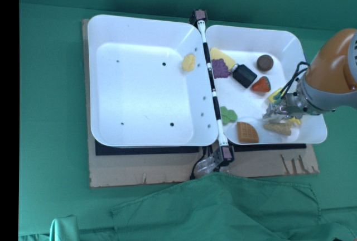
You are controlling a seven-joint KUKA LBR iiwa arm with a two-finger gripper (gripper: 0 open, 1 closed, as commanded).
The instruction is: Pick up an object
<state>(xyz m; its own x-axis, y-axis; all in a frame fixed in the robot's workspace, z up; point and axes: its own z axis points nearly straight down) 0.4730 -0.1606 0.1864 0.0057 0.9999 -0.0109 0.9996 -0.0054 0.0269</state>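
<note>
Objects are lying scattered in the right bin (290,44), most of them to the left of the gripper (277,114) as the camera sees it. Arm (334,75) is reaching in from the right, orange band showing above the grey wrist, gripper sitting low over the bin's lower right corner. Whether it is gripping anything, I cannot tell; the tip is a blur of metal.

Nearest things: a tan wafer (278,128) is lying just below the gripper, close enough that it may be touching. A yellow piece (275,95) is poking out just above it, partly hidden by cables. A red wedge (261,85) is sitting up and left of the gripper, near. A brown waffle (247,132) is lying down and left, near the bin's lower edge.

Farther left: a green leaf (228,115) is resting by the divider. A black block (244,76) is lying tilted, up and left. Purple grapes (220,68) are sitting just beyond it, with a yellow wedge (221,57) touching them above. A brown disc (265,62) is lying well above the gripper.

Left bin (111,33) is well apart, far left, with one yellow lump (189,62) resting on its right wall.
</note>
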